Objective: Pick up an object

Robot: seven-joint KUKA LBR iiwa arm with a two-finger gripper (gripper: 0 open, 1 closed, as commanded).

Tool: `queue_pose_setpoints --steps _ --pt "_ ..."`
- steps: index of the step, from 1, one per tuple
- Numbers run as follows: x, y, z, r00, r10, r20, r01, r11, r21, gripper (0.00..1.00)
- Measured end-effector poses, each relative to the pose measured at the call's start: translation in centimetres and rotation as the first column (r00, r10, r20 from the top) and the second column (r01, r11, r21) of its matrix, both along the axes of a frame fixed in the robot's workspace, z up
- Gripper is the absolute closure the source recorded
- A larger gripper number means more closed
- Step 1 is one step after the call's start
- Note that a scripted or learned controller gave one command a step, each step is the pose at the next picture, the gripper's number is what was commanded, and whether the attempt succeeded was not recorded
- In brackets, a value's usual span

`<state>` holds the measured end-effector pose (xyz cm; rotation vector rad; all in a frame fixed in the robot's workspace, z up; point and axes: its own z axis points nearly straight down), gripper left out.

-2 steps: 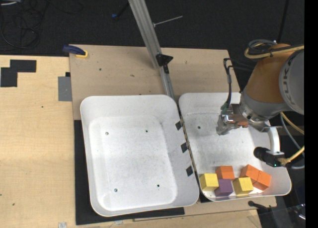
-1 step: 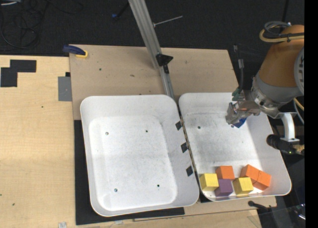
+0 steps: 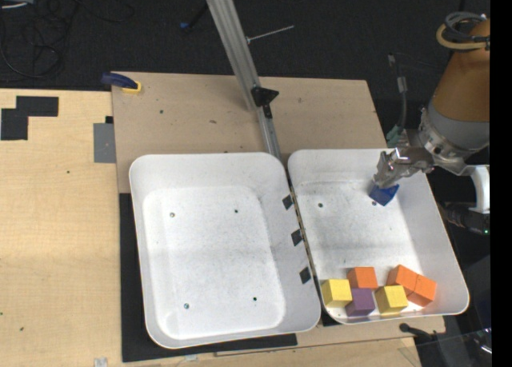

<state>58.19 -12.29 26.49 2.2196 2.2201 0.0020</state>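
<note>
- Gripper [image 3: 390, 175] sits over the right bin [image 3: 448, 253], near its far right corner.
- Jaws pinch a blue block [image 3: 385, 193], held above the bin floor.
- Yellow, orange and purple blocks [image 3: 362, 301] cluster along the right bin's near edge.

Open floor across left bin [image 3: 160, 197]; 5 blocks [image 3: 376, 287] along right bin's [image 3: 344, 167] near edge.

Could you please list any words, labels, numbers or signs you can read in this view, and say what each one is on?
None: no readable text stands anywhere in this view.
The blocks in the right bin, including the blue block under the gripper, have plain faces.
The left bin bears only small dark dots, not characters.
</note>
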Motion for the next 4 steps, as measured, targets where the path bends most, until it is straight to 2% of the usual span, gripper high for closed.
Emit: queue_pose_setpoints --steps 1,3,4 --pt "0.7 4.7 -1.7 1.0 0.003 -0.007 -0.003 1.0 0.003 1.0" --pt "2.7 15.0 -2.9 1.0 0.004 -0.005 -0.004 1.0 0.002 1.0" --pt "2.1 20.1 -4.3 1.0 0.003 -0.008 -0.003 1.0 0.002 1.0"
